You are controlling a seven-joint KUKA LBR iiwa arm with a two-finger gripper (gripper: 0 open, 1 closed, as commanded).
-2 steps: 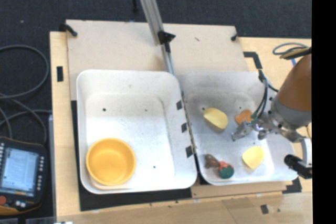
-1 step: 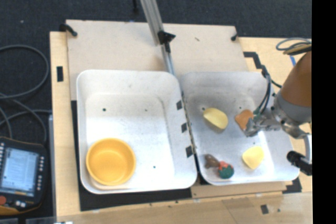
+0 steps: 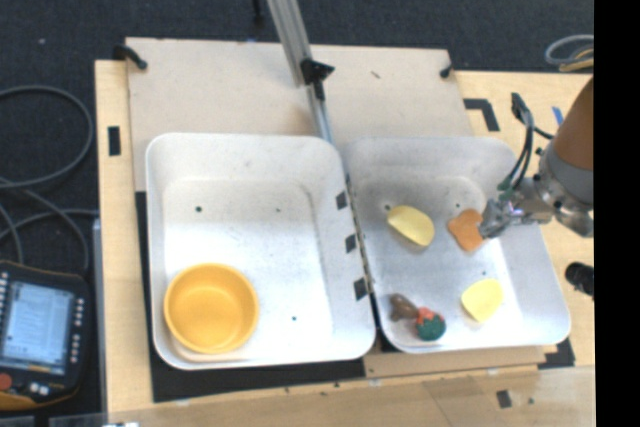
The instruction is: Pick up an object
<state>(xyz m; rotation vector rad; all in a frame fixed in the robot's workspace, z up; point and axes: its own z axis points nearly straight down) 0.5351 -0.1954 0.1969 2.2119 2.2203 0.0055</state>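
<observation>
Near the right bin's [image 3: 520,165] upper right quarter, on the white floor: flat orange block of soft-looking material [image 3: 465,230], touching or nearly touching the tool [image 3: 497,219] on its right edge. Lies immediately left of the tool tip, long axis running roughly up and down the view. Cannot tell the tool's opening; not visibly holding the block. Further left, pale yellow rounded lump [image 3: 411,225]; below, flat yellow piece [image 3: 482,300]; lower left, small brown figure with a red and green ball [image 3: 420,319]. Beyond, in the left bin [image 3: 240,165], round yellow plastic bowl [image 3: 211,307]. No readable writing or labels anywhere on the desk [image 3: 400,75].
</observation>
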